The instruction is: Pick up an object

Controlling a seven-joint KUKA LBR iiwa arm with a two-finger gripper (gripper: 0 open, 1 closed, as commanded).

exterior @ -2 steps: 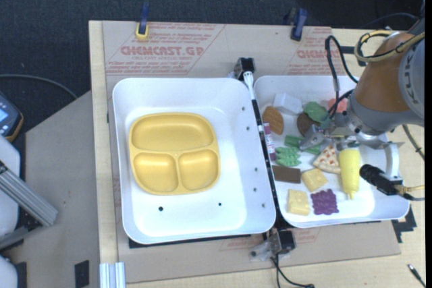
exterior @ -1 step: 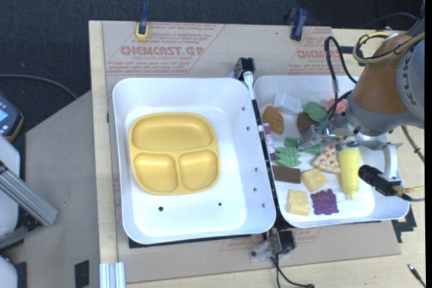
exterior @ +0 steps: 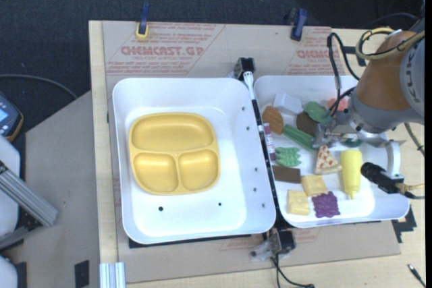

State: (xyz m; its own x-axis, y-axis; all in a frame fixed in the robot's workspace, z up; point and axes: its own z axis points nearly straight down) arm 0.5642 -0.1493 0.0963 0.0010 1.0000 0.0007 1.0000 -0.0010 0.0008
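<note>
**benchwatcher:** Starting at the near edge of your right bin (exterior: 351, 216): there's a purple grape cluster (exterior: 326, 204) with a pale yellow block (exterior: 298, 202) just to its left. One row back you get a cheese cube (exterior: 313, 184), a brown bar (exterior: 287, 174) and the yellow corn cob (exterior: 351, 170) standing lengthwise on the right. Then the pizza slice (exterior: 327, 160) and a green leafy piece (exterior: 289, 157).

**kuka_op:** And where's the gripper in all that?

**benchwatcher:** Your gripper (exterior: 335, 134) is down in the right bin, just behind the pizza slice, so the slice's pointed tip sits right under the fingertips. The corn cob is just beside it, on the near right. Whether it's open or closed, you honestly can't tell; the fingers blur into the clutter, and nothing is clearly pinched between them.

**kuka_op:** Further back?

**benchwatcher:** A long green pod (exterior: 298, 137), a dark brown piece (exterior: 306, 123), a green pepper-ish thing (exterior: 315, 110), and a tan cookie (exterior: 273, 119) by the divider. The left bin (exterior: 128, 145) holds a yellow divided plate (exterior: 175, 150), well apart from the arm.
</note>
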